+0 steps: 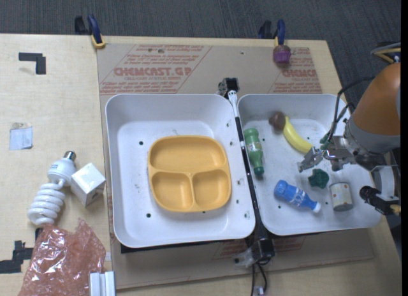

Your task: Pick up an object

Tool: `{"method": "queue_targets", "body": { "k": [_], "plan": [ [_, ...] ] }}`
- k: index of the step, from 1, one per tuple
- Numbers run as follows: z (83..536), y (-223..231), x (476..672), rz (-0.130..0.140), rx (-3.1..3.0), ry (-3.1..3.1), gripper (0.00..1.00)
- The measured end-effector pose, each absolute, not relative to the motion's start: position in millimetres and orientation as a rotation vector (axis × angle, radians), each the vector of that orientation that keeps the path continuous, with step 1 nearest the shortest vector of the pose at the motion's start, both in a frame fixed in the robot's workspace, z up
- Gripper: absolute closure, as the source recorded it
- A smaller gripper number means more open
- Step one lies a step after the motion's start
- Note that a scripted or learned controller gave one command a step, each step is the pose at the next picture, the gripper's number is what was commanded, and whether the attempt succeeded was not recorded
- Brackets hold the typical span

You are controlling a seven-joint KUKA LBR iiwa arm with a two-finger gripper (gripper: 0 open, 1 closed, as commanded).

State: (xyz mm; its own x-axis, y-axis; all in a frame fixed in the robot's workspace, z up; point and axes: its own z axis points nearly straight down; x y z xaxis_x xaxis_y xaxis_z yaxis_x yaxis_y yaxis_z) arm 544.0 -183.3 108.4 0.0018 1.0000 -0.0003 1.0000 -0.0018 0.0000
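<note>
My gripper (322, 159) hangs over the right bin (280, 224) near its right side, open with nothing between its fingers. Just below it lies a small dark green object (318, 177), apart from the fingertips. A yellow banana (295, 136) lies to the gripper's upper left, with a small brown ball (276, 120) at its far end. A green bottle (254, 150) rests along the bin's left wall. A blue bottle (296, 196) and a beige cylinder (341, 196) lie near the front.
The left bin (127, 218) holds a yellow divided tray (189, 173). A white spiral bulb (51, 192), a white cube (88, 183) and a crumpled pink plastic bag (60, 259) lie on the bench to the left. A purple object (282, 53) sits on the board behind the bins.
</note>
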Motion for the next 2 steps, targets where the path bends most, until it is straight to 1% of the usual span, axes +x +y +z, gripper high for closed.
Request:
{"method": "queue_targets", "body": {
  "k": [1, 2],
  "plan": [
    [93.2, -130.5, 499.6, 0.0, 2.223, 2.221, 0.0],
    [103.1, -131.1, 500.8, 0.002, 2.223, 2.217, 1.0]
  ]
}}
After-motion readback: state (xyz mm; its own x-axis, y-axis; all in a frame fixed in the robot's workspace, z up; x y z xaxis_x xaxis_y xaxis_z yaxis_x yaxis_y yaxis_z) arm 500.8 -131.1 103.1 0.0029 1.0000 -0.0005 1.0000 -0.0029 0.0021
